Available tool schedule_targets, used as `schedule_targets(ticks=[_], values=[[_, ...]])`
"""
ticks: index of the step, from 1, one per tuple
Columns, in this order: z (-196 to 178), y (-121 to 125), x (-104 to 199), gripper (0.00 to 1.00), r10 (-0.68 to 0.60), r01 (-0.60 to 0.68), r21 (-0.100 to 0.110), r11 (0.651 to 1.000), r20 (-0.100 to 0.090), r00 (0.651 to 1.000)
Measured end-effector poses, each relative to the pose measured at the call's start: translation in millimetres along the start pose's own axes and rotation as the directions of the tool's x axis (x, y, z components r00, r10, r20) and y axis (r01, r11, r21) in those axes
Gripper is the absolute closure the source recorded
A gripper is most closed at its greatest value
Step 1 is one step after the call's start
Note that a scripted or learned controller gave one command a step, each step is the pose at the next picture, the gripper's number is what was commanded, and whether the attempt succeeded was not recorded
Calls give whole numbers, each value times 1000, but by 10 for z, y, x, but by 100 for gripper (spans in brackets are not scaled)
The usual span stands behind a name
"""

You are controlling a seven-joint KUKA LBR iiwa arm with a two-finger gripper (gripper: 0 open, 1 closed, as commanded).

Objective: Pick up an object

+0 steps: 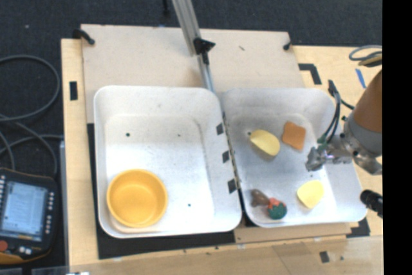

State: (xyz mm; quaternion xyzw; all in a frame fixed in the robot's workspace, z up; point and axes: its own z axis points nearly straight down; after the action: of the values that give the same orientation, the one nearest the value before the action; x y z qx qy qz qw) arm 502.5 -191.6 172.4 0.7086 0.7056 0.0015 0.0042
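Observation:
The right bin (335, 106) holds several small objects. A pale yellow lump (264, 142) lies near its middle, with an orange block (294, 135) just to its right. A flat yellow piece (310, 193) lies near the front right. At the front edge lies a brown item (259, 198), and a green and red piece (277, 208) touches it. My gripper (317, 160) hangs over the right side of this bin, between the orange block and the flat yellow piece and touching neither. Nothing shows in its grip.
A yellow bowl (136, 198) sits in the front left corner of the left bin (154, 106). A slanted metal rail (183, 6) rises behind the bins. Cables and a teach pendant (22, 206) lie off the bench's left side.

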Motion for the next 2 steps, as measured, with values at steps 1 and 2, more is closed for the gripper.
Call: schedule_targets(ticks=[1,2], values=[[-444,-4,-48,100,-7,7,0,1000,0,1000],[-973,21,-66,100,-8,8,0,1000,0,1000]])
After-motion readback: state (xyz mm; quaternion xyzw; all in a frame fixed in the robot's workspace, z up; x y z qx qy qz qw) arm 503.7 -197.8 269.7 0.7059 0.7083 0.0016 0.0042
